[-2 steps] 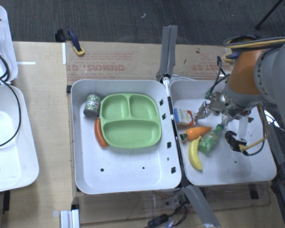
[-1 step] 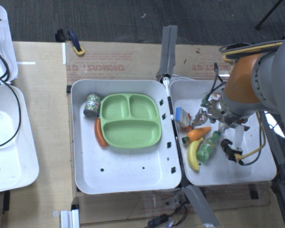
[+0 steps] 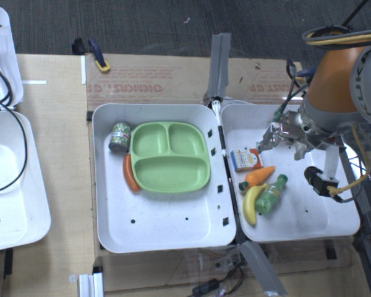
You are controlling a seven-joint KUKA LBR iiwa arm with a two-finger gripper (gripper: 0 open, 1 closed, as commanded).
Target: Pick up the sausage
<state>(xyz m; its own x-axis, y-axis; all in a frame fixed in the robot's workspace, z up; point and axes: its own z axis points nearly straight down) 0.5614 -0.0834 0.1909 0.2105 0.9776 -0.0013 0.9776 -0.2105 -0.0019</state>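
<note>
Camera view: arm (image 3: 343, 82) over right bin (image 3: 334, 224), jaws state unclear; sausage (image 3: 130, 172) in left bin (image 3: 167, 228).

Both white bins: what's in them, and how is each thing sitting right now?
Sausage: lying flat in left bin, against the plate's left edge.
Green plate: flat, right way up, in left bin.
Small can: by the plate's upper left corner.
Carton: lying in right bin.
Carrot: lying flat.
Banana: lying flat.
Green bottle: on its side.
Gripper: over right bin.
</note>
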